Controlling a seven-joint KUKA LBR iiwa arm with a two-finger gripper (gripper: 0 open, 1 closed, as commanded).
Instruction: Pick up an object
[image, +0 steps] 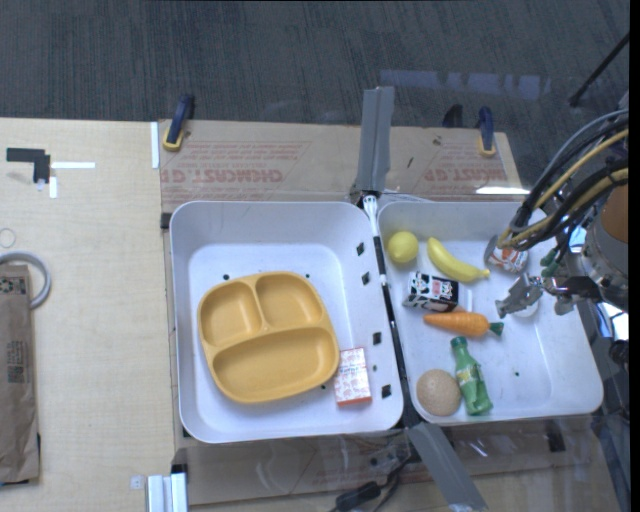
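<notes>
The right bin (560, 395) holds a yellow lemon (402, 246), a banana (456, 261), a black-and-white milk carton (432, 291), an orange carrot (458, 322), a green bottle (470, 376) and a tan round roll (438, 392). My gripper (519, 298) hangs over the right part of this bin, just right of the carrot's green tip. Nothing shows between its fingers. The left bin (190, 300) holds a yellow divided plate (268, 336) and a small red-and-white box (352, 377).
Cables from the arm (560, 200) arch over the right bin's back right corner. A metal divider (376, 140) stands behind the seam between the bins. A brown bag (15, 370) lies on the bench at far left.
</notes>
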